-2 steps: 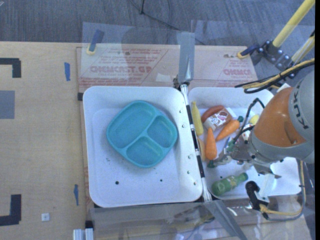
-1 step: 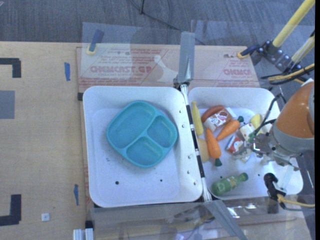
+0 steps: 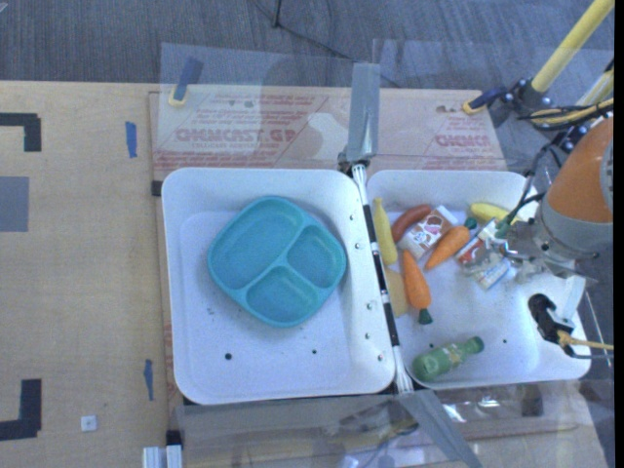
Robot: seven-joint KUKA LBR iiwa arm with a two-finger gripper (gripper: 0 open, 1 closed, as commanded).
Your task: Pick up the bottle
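A small green bottle [image 3: 445,357] lies on its side at the front of the right bin [image 3: 507,334], with its neck toward the right. My gripper [image 3: 494,264] hangs over the middle right of that bin, well behind the bottle and apart from it. Its metal tip is close to a red and white packet [image 3: 472,251].
The right bin also holds two carrots [image 3: 416,281] [image 3: 448,247], a long yellow piece [image 3: 384,231], a sausage [image 3: 410,216], a printed packet [image 3: 427,232] and a banana [image 3: 487,210]. A teal divided plate [image 3: 278,259] lies in the left bin [image 3: 195,359]. The divider wall [image 3: 382,291] runs between the bins.
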